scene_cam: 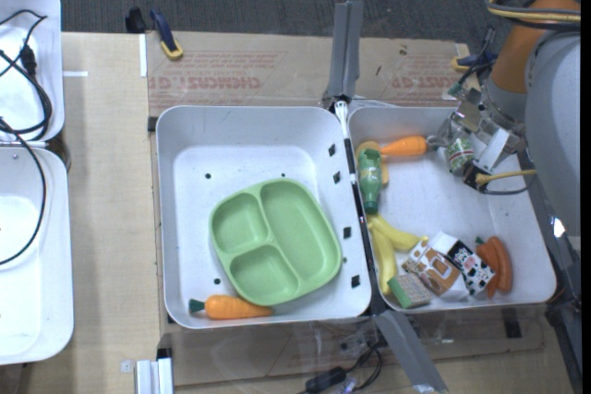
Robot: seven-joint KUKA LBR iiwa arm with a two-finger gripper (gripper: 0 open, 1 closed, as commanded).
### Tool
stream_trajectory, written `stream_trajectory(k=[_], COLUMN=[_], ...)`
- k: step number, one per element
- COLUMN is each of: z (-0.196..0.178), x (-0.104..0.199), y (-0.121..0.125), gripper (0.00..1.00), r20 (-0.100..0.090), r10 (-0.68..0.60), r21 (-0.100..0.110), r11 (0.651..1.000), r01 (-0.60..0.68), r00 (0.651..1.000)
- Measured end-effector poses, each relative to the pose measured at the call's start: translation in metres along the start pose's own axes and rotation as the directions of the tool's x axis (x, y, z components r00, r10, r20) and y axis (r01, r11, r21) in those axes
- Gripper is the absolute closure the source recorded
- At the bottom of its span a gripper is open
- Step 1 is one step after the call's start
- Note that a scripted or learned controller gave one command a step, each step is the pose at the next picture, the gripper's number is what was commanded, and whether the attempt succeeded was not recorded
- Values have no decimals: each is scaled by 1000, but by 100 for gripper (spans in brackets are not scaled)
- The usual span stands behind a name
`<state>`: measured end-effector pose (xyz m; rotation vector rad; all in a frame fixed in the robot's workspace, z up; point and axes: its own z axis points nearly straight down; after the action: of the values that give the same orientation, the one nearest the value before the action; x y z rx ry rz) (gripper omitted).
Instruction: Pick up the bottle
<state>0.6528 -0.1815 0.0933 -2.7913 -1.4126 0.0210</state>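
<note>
Cut off, covered or too small across the bench

We see the arm (554,97) cut by the right edge, and the gripper (459,149) is a small clutter we cannot resolve. We cannot tell whether the bottle (369,182) touches the carrot (404,146) at its upper end. The banana (388,238) runs under the cartons (432,270), whose print is too small to read. The left edge cuts the white tubs (26,235).
</note>
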Motion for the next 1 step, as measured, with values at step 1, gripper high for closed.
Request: stream_trajectory(k=[1], z=[4], x=[-20], y=[-66], gripper=[0], r20=[-4], r10=[-23], r21=[-15], r11=[1000], r01=[23], r00=[1000])
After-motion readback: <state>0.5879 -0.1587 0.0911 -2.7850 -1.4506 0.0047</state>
